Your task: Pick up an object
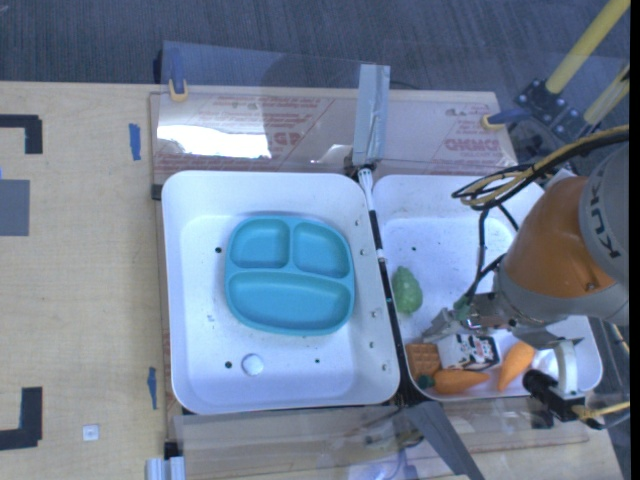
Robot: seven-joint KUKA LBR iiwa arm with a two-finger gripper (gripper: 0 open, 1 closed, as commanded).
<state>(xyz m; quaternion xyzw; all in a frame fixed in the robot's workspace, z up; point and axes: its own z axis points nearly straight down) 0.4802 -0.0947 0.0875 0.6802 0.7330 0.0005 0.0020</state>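
- Left bin (190,268) held a blue divided plate (290,274) and a small white disc (252,365)
- Right bin (430,233) held a green lump (407,290), two carrots (462,379), a waffle (422,357)
- Claw (462,330) hung low over them; its grip could not be told

Robot lab: bench (70,268) with white bins (190,268).

At the right of the frame, the arm (585,238) is grey with a broad orange band. Black and yellow cables (500,183) loop beside it, toward the upper right.
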